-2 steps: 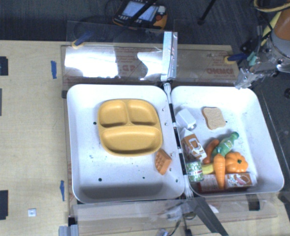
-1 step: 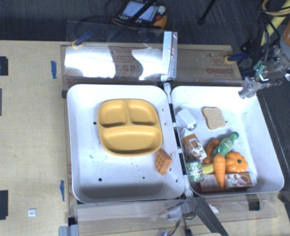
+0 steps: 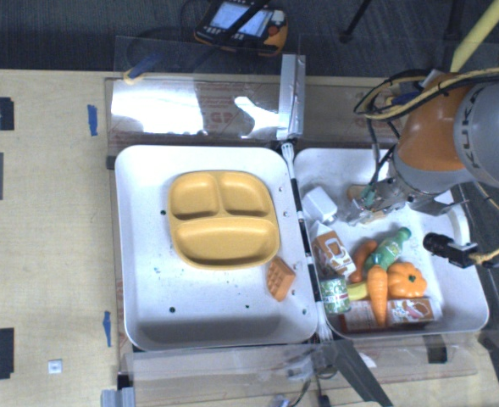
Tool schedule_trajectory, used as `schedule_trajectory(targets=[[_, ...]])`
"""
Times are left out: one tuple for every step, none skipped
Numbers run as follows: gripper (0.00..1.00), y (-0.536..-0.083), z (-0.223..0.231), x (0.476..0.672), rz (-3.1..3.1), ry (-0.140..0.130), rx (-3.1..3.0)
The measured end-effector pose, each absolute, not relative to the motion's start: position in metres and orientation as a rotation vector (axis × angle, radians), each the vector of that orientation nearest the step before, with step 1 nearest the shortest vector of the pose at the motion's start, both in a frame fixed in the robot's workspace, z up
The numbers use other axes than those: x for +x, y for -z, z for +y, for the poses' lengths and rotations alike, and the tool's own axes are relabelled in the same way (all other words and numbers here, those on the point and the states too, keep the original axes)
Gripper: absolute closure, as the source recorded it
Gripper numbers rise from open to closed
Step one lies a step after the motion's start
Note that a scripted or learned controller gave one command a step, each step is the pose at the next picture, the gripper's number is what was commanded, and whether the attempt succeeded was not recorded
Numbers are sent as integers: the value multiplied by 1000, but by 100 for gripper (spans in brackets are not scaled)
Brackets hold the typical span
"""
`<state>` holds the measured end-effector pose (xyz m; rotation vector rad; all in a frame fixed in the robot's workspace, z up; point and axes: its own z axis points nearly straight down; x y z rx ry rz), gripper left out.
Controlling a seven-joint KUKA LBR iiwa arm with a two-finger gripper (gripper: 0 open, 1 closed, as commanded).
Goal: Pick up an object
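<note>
Looking down, I see my gripper [image 3: 369, 203] low in the right bin [image 3: 465, 308], near its back wall. I cannot tell how it is set. I think I am at the reaching step. The toy food sits in a pile just below it: a carrot [image 3: 377, 287], a green bottle [image 3: 390, 249], an orange pumpkin [image 3: 406, 281]. Next I should move over one toy. The left bin [image 3: 139, 253] holds a yellow tray [image 3: 224, 219]. The wooden bench [image 3: 37, 227] lies around both.
</note>
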<state>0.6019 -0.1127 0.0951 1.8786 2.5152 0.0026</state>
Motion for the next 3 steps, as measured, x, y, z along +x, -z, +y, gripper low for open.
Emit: schedule_trajectory(targets=[[100, -222, -126, 600, 2401, -1, 2022], [100, -232, -127, 601, 2398, -3, 2020], [0, -232, -127, 601, 2398, -3, 2020]])
